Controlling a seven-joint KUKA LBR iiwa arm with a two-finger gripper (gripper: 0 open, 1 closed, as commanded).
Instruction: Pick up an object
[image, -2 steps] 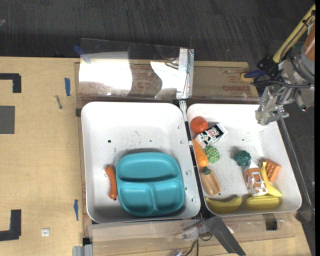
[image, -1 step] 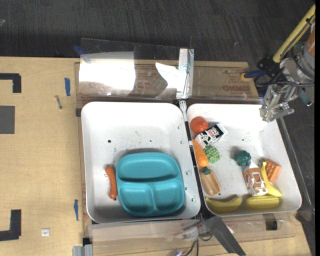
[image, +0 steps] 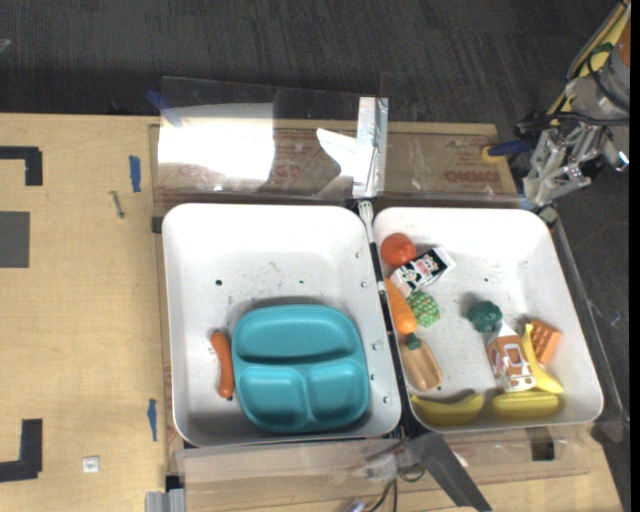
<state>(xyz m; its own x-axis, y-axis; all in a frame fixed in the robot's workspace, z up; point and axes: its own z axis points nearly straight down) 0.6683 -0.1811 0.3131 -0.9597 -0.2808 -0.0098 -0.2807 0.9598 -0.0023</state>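
The right bin holds a small pile. It includes a red-orange ball, a black-and-white packet, a carrot, a light green bumpy piece and a dark green broccoli. Toward the front lie a hot-dog bun, an orange-and-white carton, an orange wedge and two bananas. My gripper hangs beyond the bin's far right corner, outside the bin and apart from every object.
The left bin holds a teal divided tray with an orange sausage-shaped piece at its left side. A clear plastic sheet and a metal post stand behind the bins. Tan board lies at the left.
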